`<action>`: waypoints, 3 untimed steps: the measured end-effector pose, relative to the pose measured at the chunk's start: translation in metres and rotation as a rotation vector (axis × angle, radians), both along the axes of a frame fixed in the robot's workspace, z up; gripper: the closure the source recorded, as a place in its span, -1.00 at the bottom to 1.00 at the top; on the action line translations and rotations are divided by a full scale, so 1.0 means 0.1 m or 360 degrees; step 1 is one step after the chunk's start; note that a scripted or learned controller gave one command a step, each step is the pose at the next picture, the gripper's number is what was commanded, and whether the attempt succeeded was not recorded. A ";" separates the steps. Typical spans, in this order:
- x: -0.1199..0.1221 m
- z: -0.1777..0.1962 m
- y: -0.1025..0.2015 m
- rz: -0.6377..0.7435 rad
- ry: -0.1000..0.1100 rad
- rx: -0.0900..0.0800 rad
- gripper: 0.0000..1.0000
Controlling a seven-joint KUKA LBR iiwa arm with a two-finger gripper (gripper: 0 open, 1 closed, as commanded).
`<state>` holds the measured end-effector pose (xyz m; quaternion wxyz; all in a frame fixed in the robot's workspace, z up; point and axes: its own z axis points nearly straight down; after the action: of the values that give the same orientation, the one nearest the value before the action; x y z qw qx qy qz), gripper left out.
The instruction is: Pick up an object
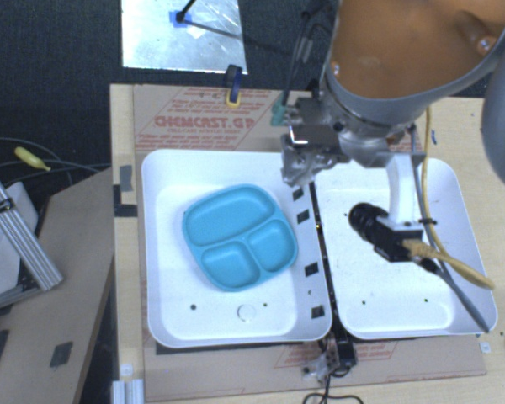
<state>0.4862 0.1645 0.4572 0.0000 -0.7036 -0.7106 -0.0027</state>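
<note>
Tray (240,236), blue, divided, flat in the view's left-hand bin (164,310), near my gripper (296,173), toward the view's lower left; gripper opening I cannot tell.

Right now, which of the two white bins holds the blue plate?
The bin on the view's left: the blue three-compartment plate lies flat in it. The other bin, on the view's right, has no plate.

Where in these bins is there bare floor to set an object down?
Freest: the front floor of the right shallow white bin. In the left white bin, a blue three-compartment plastic tray fills the middle, leaving a front strip. Crowded: the rear by the divider, under the grey arm.
</note>
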 end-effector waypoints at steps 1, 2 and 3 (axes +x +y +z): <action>0.00 -0.69 -0.41 -0.0020 0.0013 -0.0009 1.00; 0.00 -0.53 0.07 -0.0004 0.0001 -0.0002 1.00; 0.01 -0.55 -0.34 -0.0020 0.0004 -0.0006 1.00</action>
<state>0.4870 0.1306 0.4023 -0.0006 -0.7080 -0.7062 -0.0006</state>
